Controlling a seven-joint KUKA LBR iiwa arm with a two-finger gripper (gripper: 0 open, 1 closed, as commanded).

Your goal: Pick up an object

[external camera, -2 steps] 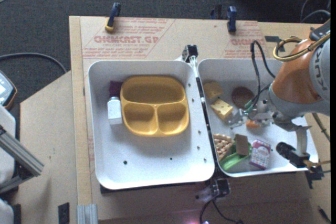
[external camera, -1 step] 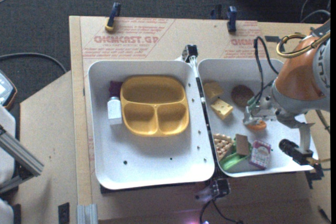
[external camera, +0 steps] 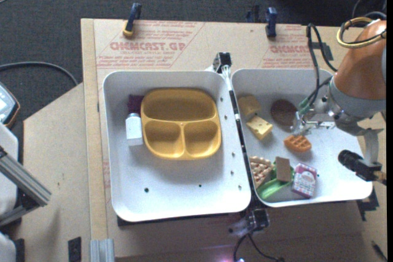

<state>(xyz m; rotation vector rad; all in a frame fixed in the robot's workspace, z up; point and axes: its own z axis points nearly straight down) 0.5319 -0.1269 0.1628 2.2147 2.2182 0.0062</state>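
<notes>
The right bin (external camera: 334, 162) holds several toy foods. Among them are a yellow cheese wedge (external camera: 260, 127), a pale bread piece (external camera: 249, 105) and a round brown cookie (external camera: 283, 111). An orange waffle (external camera: 298, 143), a pink carton (external camera: 304, 181), a green pea pod (external camera: 270, 188), a brown block (external camera: 282, 169) and a beige grid-patterned piece (external camera: 259, 167) lie there too. My gripper (external camera: 302, 124) hangs over this bin, just above the orange waffle and right of the cookie. Nothing is visibly lifted.
The left bin (external camera: 123, 184) carries a yellow divided plate (external camera: 180, 123), with a small white bottle (external camera: 134, 130) and a dark purple item (external camera: 135, 101) at its left. A ridge (external camera: 236, 132) separates the bins. The arm's orange band (external camera: 367, 67) looms over the right bin's far right.
</notes>
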